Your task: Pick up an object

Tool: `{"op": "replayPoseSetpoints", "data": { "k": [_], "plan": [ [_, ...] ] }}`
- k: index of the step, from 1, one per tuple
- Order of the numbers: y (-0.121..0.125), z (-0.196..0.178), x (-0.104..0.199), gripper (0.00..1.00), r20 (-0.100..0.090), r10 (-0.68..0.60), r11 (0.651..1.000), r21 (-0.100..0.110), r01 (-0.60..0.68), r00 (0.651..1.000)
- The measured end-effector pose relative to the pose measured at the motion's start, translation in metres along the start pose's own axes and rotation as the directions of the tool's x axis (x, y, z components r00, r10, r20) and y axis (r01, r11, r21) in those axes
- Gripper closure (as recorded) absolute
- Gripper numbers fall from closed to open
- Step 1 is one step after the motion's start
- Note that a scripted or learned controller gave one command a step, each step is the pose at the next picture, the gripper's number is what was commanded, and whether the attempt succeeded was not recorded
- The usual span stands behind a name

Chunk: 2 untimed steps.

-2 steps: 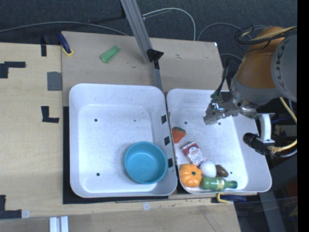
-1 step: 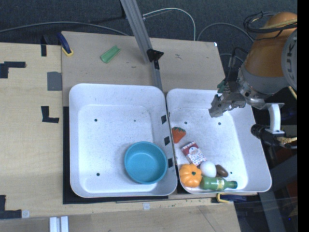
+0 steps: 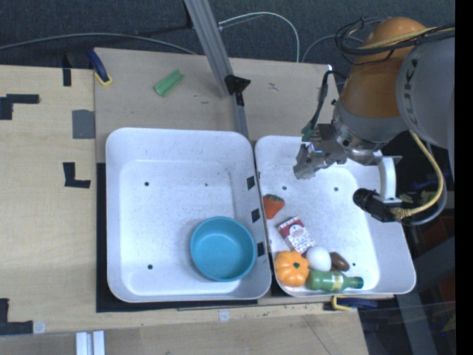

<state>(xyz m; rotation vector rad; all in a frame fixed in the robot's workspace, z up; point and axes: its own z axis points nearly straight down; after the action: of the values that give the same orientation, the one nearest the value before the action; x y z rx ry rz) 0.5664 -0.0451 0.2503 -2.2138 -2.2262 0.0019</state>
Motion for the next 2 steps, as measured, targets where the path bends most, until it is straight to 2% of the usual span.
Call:
{"op": "replayPoseSetpoints", "data": {
  "k": [2],
  "plan": [
    [0.046, 0.0, 0.091, 1.0, 0.0, 0.0, 1.0, -0.002, 0.0, 1.0]
  ]
}}
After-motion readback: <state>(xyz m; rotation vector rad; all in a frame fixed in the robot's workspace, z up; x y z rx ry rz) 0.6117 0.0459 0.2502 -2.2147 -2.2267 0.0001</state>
